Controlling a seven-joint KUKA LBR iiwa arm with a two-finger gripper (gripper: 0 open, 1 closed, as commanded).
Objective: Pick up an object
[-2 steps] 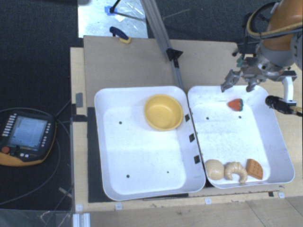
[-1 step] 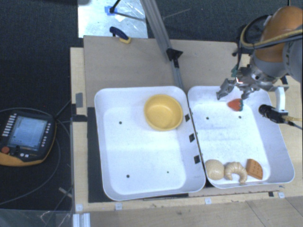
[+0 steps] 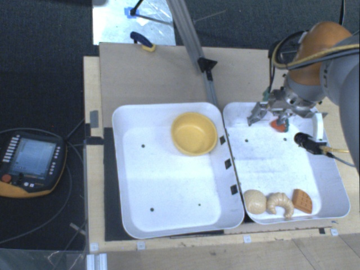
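Observation:
My gripper (image 3: 269, 118) hangs over the far end of the right bin (image 3: 281, 162), its two grey fingers spread open with nothing between them. A small red object (image 3: 278, 125) lies on the bin floor just under the right-hand finger (image 3: 283, 120), partly hidden by it. Along the near edge of the same bin sit a pale bread roll (image 3: 255, 201), a croissant (image 3: 280, 203) and a brown waffle piece (image 3: 302, 201), well away from the gripper. A yellow bowl (image 3: 194, 133) stands upright in the far right corner of the left bin (image 3: 146, 179).
A black connector with a yellow cable (image 3: 308, 142) juts over the right bin beside the wrist. A slanted metal pole (image 3: 188, 27) ends at the bins' far edge. A teach pendant (image 3: 28, 162) lies on the floor at the left.

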